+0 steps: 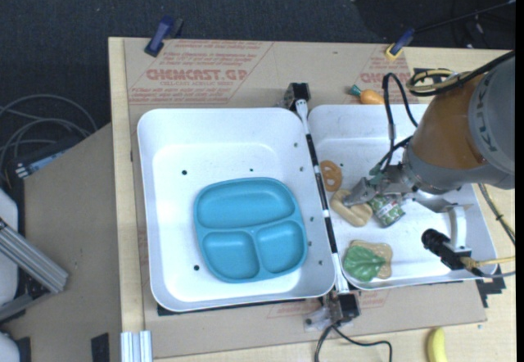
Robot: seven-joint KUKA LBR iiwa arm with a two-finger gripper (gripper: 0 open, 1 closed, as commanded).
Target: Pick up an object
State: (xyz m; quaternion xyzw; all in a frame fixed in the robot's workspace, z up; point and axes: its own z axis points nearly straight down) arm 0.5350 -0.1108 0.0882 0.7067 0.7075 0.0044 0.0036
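— Right bin (491,258) contents?
— Pretzel (331,174) by its left wall; tan piece (352,214) and green-labelled can (388,210) mid-bin, touching; leafy green item (365,261) at the front edge.
— Jaws?
— My gripper (368,191) sits low over the tan piece, presumably lining up a grasp. Opening: I cannot tell.
— Left bin (164,156)?
— Blue divided tray (248,227).

view: single fixed camera above the bench (205,65) | facing: down at a slant | range: moderate, left bin (164,156) and right bin (352,127) both whole in frame | arm (467,135) enters from right | floor visible at top
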